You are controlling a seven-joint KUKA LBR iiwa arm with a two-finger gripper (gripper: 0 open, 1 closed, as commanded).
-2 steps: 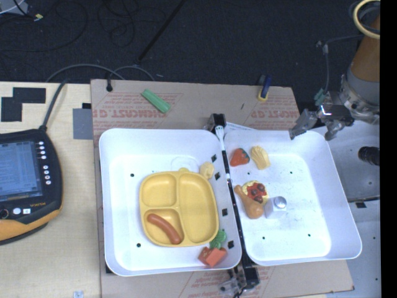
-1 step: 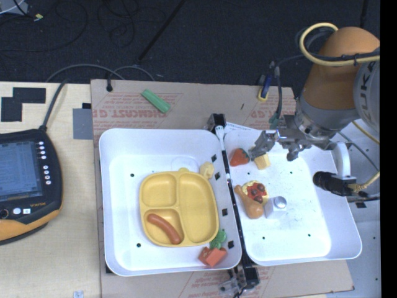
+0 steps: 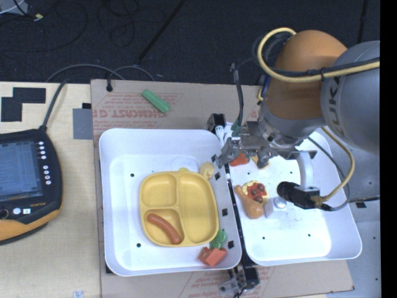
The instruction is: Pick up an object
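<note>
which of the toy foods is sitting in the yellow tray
The sausage, lying in the lower-left compartment of the yellow tray. The carrot lies outside it on the bin floor; the hot dog is in the right bin.

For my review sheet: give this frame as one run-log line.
arm: over right bin's upper left | gripper: low near orange item, grasp unconfirmed | left bin: yellow tray with sausage | status: nothing visibly lifted

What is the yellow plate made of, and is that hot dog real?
The yellow plate looks like smooth, slightly shiny plastic: one even colour, moulded dividers. The hot dog on it is probably a plastic toy, given its uniform red-brown colour and glossy surface, though the view cannot settle it.
</note>
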